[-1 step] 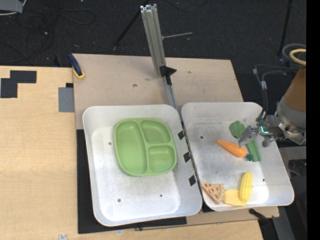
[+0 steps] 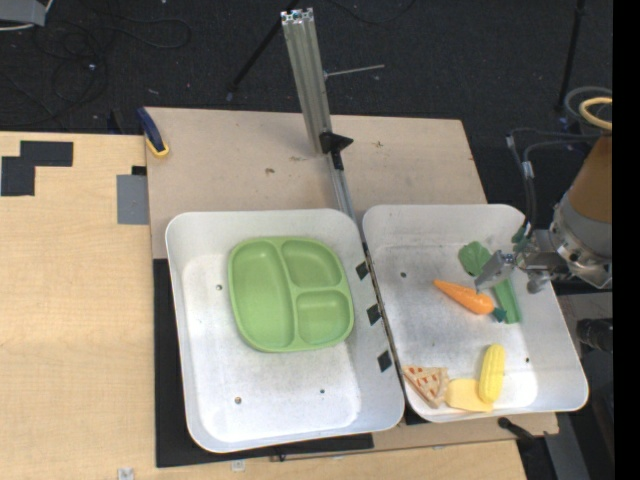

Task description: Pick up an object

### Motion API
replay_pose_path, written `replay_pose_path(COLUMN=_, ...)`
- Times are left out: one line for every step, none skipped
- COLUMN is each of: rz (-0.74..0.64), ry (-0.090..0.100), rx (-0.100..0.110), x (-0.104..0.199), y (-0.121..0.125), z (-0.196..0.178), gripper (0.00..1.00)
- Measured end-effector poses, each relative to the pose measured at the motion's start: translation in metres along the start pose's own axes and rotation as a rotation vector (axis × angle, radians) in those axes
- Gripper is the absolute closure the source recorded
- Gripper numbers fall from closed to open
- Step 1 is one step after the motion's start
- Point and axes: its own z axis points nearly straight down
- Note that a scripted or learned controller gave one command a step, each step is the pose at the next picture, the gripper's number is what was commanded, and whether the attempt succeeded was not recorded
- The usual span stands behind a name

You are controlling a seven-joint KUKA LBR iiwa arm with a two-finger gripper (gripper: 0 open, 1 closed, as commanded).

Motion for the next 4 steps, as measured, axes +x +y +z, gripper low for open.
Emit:
replay_pose_path(rz=-0.001, ry=0.003, rx=0.008, x=0.01, y=-0.004, z=0.059, gripper=0.0)
replay_pose_path(rz=0.002, ry=0.001, rx=-0.002, x=0.011, y=-0.005, z=0.119, gripper=0.0)
replay_pose_path(rz=0.003, ry=0.002, rx=-0.003, x=0.01, y=-0.003, z=0.119, gripper=0.0)
replay_pose_path(rz=0.005, ry=0.003, rx=-0.008, x=0.01, y=-0.001, z=0.108, gripper=1.0)
